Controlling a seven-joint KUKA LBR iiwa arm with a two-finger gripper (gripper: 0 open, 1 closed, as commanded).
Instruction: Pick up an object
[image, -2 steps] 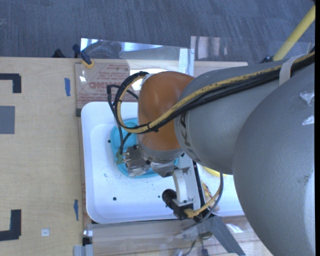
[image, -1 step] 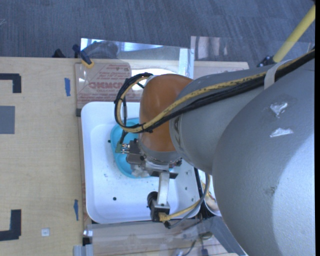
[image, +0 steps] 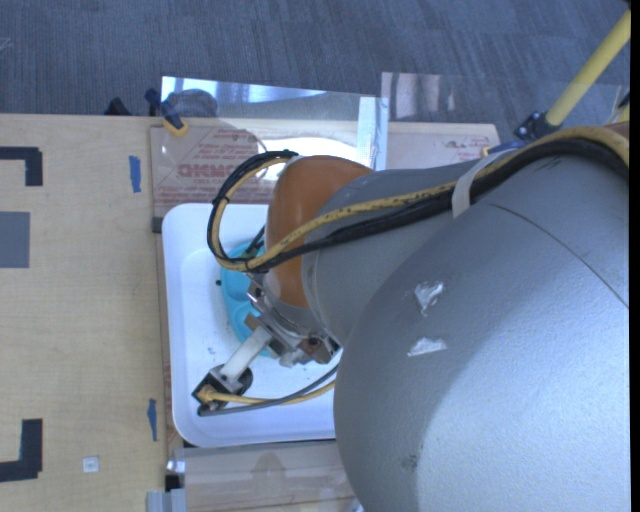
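A light blue object (image: 238, 293) lies in the left white bin (image: 190, 300), partly covered by the arm. The wrist, with its orange band, hangs low over this bin, and the gripper (image: 262, 292) sits right at the blue object's right side. The wrist and arm hide the fingertips. The big grey arm covers the right half of the view.
A clear plastic sheet (image: 260, 130) stands behind the bin at the back. Pale wooden bench (image: 80, 300) with black marks and blue tape strips spreads to the left. The bin's front rim (image: 250, 432) lies close to the bench's front edge.
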